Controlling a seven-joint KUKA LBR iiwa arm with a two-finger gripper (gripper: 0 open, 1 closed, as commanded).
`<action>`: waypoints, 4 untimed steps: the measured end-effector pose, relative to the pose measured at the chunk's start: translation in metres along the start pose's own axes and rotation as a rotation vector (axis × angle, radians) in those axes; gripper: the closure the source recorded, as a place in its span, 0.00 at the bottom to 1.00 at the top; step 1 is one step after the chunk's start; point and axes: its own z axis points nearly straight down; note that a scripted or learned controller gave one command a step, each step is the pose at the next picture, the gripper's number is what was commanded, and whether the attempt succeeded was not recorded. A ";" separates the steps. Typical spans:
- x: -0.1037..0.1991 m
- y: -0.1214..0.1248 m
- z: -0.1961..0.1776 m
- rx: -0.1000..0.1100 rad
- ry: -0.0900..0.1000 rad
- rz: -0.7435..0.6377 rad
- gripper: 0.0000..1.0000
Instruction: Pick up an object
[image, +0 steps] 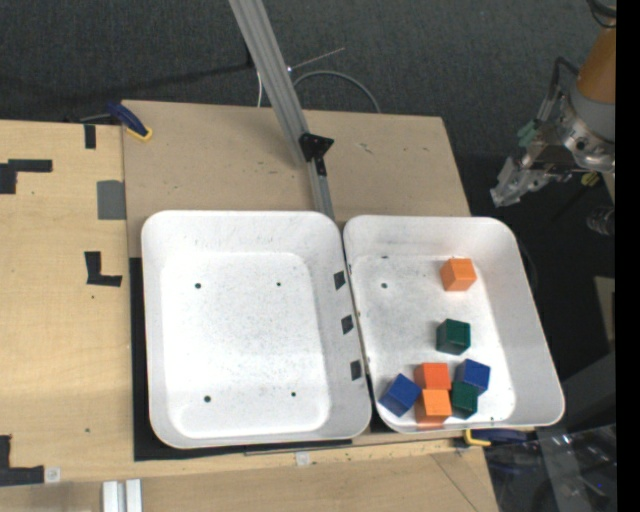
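Because the gripper hangs off to the side, past the far right corner of the right bin, it is not over any block yet. It is small and blurry from here, so I cannot tell if it is open or closed. Nothing can be seen in its grip.

All the blocks are in the right bin. The left bin has none to pick.

The closest block is the orange block. It sits alone near the far end of the right bin, with bare white floor all around it. From the gripper it lies down and to the left in the picture, so I think the arm must come in over the rim and toward the front of the bench to reach it.

A bit nearer the front is a green block, also on its own.

At the front end there is a tight bunch: a blue block, two more orange ones, one more blue and one more green. They touch or almost touch, so there looks to be little room to slip in around just one.

My guess is that the lone orange block is the easy pick, since it is nearest and nothing crowds it. The blocks look about the same on every side, so the turn of the wrist should not matter much.
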 end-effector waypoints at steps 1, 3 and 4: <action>0.051 -0.009 -0.002 0.003 0.002 -0.004 1.00; 0.152 -0.010 0.009 0.004 0.002 -0.005 1.00; 0.208 -0.020 0.031 0.006 0.002 -0.005 1.00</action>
